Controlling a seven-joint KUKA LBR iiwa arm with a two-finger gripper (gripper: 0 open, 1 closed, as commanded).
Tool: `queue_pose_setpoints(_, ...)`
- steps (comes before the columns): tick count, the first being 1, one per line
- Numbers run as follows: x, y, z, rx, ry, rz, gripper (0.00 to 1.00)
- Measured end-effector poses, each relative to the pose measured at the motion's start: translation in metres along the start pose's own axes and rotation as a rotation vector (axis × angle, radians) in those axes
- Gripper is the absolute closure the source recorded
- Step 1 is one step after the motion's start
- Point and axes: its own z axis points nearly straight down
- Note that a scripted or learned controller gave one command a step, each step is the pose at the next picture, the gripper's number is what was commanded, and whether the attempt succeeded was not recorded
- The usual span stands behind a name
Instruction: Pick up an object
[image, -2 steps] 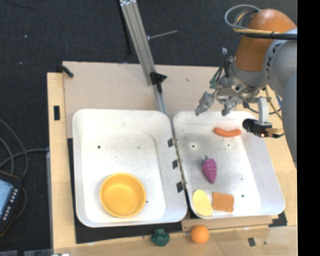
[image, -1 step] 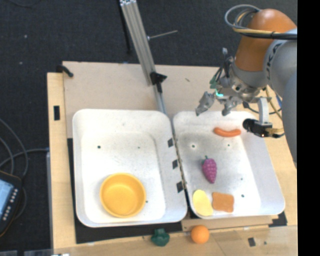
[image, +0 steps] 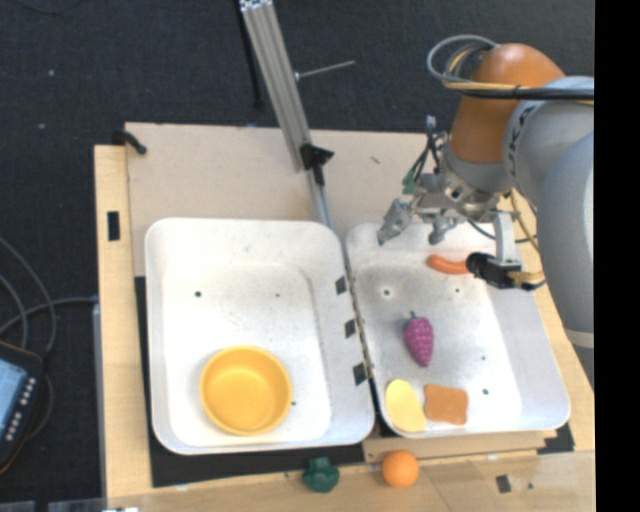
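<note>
The gripper (image: 413, 227) hangs over the far edge of the right bin (image: 520, 330), its two fingers spread apart with nothing between them. The nearest candidate is the small orange carrot (image: 447, 264), lying just beside it against the far wall; a purple grape bunch (image: 419, 339) sits mid-bin, and a yellow piece (image: 403, 404) and orange block (image: 446, 404) touch each other at the near edge. The left bin (image: 180, 260) holds a yellow bowl (image: 245, 389). A likely risk: the carrot is thin and low, so the fingers may strike the wall or close above it.
</note>
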Motion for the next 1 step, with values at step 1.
queue_pose_setpoints(1,-0.0001,-0.0001,0.0419,0.0,0.0,0.001,0.0)
